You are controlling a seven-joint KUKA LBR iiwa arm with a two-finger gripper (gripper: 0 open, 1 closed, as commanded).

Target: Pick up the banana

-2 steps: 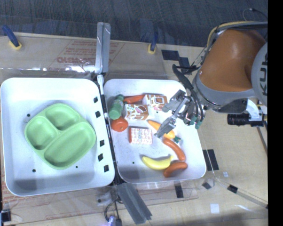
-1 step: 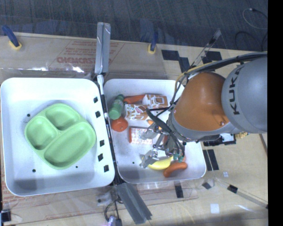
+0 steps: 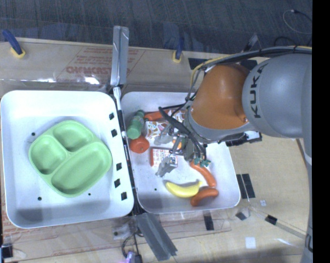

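camera view: gripper (image 3: 166,166) low in the right bin (image 3: 226,163), above the banana (image 3: 182,189).
whether it is apart or together cannot be told; nothing shows between its tips. the banana lies near the bin's front edge, just beside an orange sausage-shaped piece (image 3: 204,196) toward the front right corner. a green bottle (image 3: 135,125) and a red piece (image 3: 138,144) crowd the left wall. the left bin (image 3: 14,147) holds a green divided plate (image 3: 70,158) with bare floor along its edges.

Robot lab – KUKA arm (image 3: 274,95), taped bench (image 3: 61,64)
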